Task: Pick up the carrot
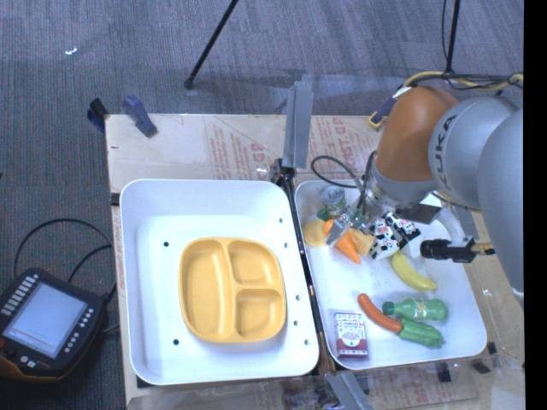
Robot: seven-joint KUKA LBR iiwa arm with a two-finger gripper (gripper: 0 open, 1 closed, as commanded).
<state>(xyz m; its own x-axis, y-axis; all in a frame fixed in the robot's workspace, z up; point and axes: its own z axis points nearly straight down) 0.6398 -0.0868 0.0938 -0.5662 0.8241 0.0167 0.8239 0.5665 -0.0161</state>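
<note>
Two white bins sit side by side; my claw [346, 227] reaches into the right bin [466, 314], right by the carrot [348, 248] near that bin's upper left. Crowding it: a pale yellow piece [314, 232], a black-and-white cow toy [391, 233], a banana [413, 272]. My wrist hides the claw, so I cannot tell how it stands. A smooth yellow divided plate [232, 289] fills the left bin [145, 229].

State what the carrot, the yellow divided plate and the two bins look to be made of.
Carrot: likely moulded plastic toy, smooth, evenly orange.
Yellow divided plate: probably hard plastic, matte, one uniform colour with rounded moulded compartments.
Left bin and right bin: likely thin formed plastic, glossy white, with soft rounded rims.
</note>
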